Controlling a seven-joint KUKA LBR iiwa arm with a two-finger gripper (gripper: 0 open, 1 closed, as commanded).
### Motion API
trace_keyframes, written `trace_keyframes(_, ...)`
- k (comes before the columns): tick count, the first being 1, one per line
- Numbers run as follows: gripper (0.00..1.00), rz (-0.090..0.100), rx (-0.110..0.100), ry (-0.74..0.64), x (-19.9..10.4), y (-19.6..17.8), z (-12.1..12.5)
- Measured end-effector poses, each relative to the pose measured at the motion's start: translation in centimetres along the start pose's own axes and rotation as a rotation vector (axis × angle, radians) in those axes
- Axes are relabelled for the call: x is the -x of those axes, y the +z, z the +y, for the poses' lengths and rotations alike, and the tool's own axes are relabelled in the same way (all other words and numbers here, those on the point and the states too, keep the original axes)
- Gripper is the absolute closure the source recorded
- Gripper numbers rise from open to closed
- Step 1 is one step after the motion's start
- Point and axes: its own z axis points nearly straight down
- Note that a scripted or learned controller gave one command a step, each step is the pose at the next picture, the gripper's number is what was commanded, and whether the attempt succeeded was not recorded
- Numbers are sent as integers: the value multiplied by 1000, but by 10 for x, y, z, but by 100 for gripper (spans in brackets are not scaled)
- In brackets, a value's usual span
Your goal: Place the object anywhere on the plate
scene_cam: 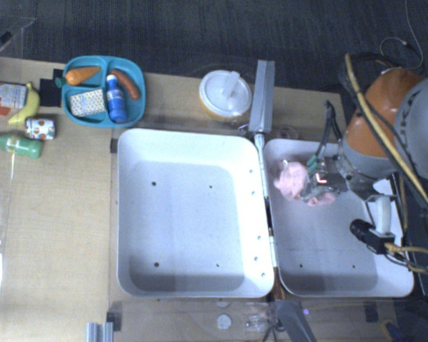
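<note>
Reaching in from the right, the grey arm (388,133) with its orange band hangs low over the right bin (337,273), and its tool (322,178) sits at the far left part of that bin. A soft pink object (292,179) lies on the bin floor just beside the tool, on its left, close to the wall shared with the left bin (190,215). Whether the tool touches the pink object, or how the tool is set, I cannot tell, because the wrist hides it. Farther left on the bench (54,215), a blue divided plate (136,80) holds toy food, among them an orange carrot (83,74) and a blue bottle (116,101). Near the far edge between the bins stands a round white lidded cup (225,94). At the left edge lie a banana (28,105), a small can (40,128) and a green bottle (15,145).
</note>
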Motion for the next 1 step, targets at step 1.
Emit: trace_keyframes(1,100,0,2,-9,-1,-41,1)
